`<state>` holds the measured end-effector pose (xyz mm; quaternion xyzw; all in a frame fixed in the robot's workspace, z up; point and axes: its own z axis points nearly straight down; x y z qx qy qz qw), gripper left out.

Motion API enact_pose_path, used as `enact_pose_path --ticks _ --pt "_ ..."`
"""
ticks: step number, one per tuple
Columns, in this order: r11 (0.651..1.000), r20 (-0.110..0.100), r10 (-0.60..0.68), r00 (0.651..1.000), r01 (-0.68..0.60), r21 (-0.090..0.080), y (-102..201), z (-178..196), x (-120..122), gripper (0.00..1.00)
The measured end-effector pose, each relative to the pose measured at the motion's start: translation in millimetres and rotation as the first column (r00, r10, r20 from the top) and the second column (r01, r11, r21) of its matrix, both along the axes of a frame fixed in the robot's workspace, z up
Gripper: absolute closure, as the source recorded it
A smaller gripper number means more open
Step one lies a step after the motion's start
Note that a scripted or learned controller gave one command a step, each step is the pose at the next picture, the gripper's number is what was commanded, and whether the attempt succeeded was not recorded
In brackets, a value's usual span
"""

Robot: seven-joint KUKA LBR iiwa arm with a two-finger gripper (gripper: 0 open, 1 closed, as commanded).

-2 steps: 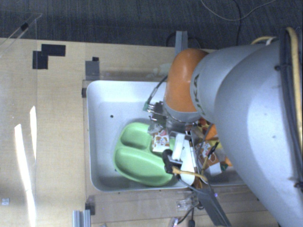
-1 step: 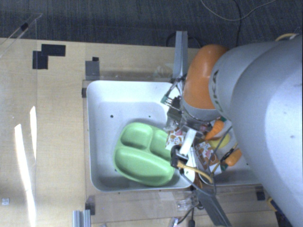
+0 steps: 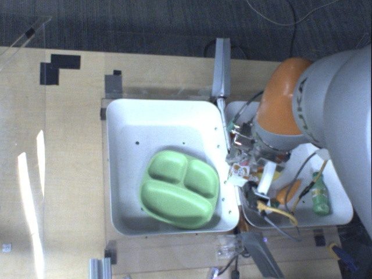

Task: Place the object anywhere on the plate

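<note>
Arm [image 3: 325,97] loomed over right bin [image 3: 340,208] — gripper [image 3: 251,176] state unclear; green plate [image 3: 180,189] sat left of it — green bottle [image 3: 319,197] right.

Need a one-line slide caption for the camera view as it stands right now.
KUKA arm reaches down into the right bin among small objects, while the green three-compartment plate sits in the left bin.

Soft, even light is falling from above, glare is streaking the table [image 3: 35,173] at left, and the picture is looking slightly soft and grainy.
</note>
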<state>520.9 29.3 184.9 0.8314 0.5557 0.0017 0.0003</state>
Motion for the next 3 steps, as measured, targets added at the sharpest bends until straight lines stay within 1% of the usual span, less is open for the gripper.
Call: enact_pose_path --ticks 1,2,3 --pt "0.977 -0.001 0.211 0.977 -0.211 -0.001 81.0 -0.6 52.8 1.00" --pt "0.919 -0.001 0.395 0.919 -0.395 0.000 107.6 7.7 -6.5 1.00" --pt "0.919 -0.001 0.394 0.919 -0.394 -0.001 107.2 7.8 -6.3 0.00"
